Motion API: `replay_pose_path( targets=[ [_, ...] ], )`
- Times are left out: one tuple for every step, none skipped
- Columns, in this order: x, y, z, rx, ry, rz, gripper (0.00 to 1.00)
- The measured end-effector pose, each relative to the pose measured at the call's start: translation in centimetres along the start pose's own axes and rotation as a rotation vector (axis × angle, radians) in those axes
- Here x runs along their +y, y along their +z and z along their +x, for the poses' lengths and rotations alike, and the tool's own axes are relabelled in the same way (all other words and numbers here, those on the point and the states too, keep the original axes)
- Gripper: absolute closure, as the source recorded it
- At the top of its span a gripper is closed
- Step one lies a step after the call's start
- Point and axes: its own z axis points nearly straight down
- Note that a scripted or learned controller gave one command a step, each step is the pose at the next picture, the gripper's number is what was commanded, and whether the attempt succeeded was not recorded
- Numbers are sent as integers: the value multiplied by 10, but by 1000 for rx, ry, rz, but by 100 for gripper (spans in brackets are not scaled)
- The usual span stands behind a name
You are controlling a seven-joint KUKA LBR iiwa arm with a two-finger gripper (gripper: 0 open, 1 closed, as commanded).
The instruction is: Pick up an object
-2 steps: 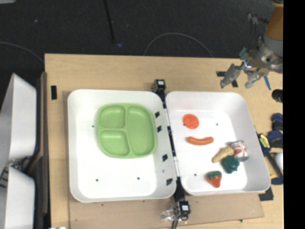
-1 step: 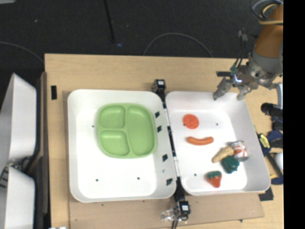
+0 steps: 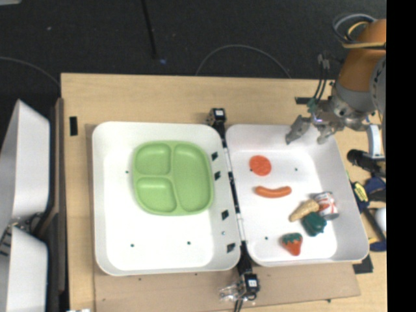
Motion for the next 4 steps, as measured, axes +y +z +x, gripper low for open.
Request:
replay_pose_path(
  targets=[
    [3, 62, -1, 1, -6, 1, 0],
    [5, 46, -2, -4, -7, -7, 100],
    [7, 1, -2, 0, -5, -8, 100],
    [9, -53, -4, -1, -6, -10, 100]
  ],
)
